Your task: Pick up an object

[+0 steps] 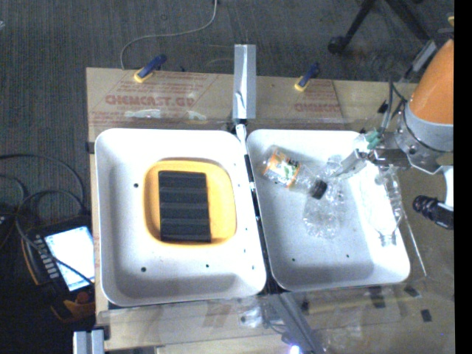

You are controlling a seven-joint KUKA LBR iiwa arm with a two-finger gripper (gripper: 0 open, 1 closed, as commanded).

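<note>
The tabletop (214, 94) beneath me is a tan board with red lettering, two clamps with blue handles at its far edge, and a pale upright strip between them. On it sit two shallow white bins, side by side and touching along their inner rims. The left bin (118, 220) carries a rounded yellow tray (153, 198), smooth and glossy, with a dark ribbed block (184, 206) lying flat inside it. The right bin (295, 264) holds clear, crinkled plastic things: a crumpled bottle with a green and orange label (281, 167) near its far left corner, a crushed clear bottle with a black cap (324, 205) in the middle, and a slim clear bottle (387, 209) lying along the right wall. My grey arm with its orange band (435, 94) reaches in from the right, over the far right corner of that bin. My pincer (352, 161) points down-left toward the black cap, just beside the crushed bottle; I cannot tell how far it is open, nor whether it touches anything.
</note>
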